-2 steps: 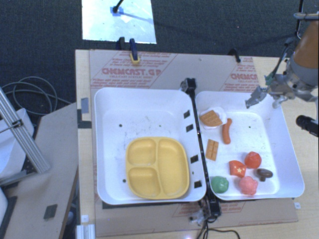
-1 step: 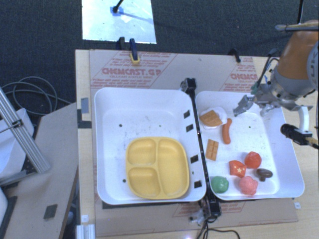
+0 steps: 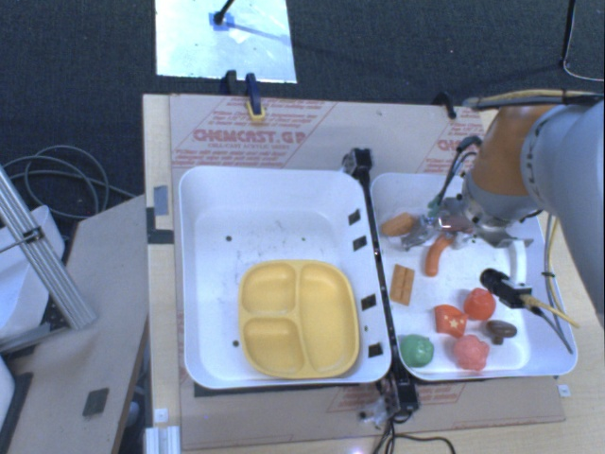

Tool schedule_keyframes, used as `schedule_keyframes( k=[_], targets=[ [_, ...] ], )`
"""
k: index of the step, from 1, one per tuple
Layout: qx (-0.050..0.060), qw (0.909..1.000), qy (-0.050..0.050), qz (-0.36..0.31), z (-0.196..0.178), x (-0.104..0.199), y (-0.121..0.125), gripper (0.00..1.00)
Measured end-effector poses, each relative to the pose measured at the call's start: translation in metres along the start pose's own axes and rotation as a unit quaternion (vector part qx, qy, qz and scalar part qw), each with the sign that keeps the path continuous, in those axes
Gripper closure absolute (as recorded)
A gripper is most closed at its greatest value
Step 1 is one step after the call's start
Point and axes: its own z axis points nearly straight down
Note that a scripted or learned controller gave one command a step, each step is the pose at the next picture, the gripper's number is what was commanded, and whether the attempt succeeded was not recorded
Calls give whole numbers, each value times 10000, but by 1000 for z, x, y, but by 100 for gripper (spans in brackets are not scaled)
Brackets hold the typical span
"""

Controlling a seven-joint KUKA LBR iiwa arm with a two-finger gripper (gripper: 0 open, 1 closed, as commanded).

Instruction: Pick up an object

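Orange carrot (image 3: 435, 254) near-upright, beside gripper (image 3: 423, 234)

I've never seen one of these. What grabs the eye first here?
Probably the yellow tray, lying in the left bin. Next, the grey arm reaching over the right bin, its tool low among small toy foods such as a carrot and tomato.

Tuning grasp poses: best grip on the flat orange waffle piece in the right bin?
Judging by its pose, take the waffle piece from above, across its short width at the middle. It lies flat, long axis running up-down in the view, close to the right bin's left wall, so a side approach looks cramped.
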Motion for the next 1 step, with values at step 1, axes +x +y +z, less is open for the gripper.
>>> schedule_keyframes(
  k=[1],
  targets=[
    [-52, 10000, 5, -18, -112, 61, -44, 0]
  ],
)
